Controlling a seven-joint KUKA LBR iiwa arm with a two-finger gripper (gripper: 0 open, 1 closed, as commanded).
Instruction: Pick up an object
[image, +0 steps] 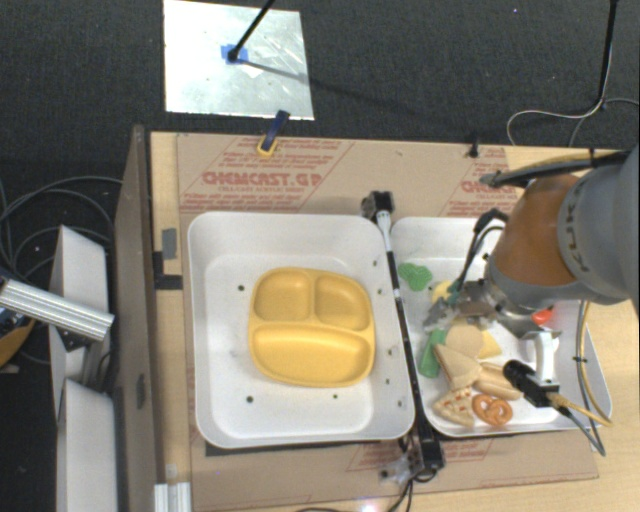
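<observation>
Tool (447, 312) low in right bin (600, 385), over toy food pile. Can't tell if open or shut. Pale wedge (462, 345) just below tool, toward front. Green piece (415, 274) up-left.

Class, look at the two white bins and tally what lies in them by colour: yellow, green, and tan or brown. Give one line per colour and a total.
Yellow: 1, the divided plate in the left bin.
Green: 2, the upper piece and the lower piece in the right bin.
Tan or brown: 4, the wedge, the roll, the pizza slice, the pretzel.
Total: 7 that can be made out clearly; others may be hidden under the arm.
</observation>
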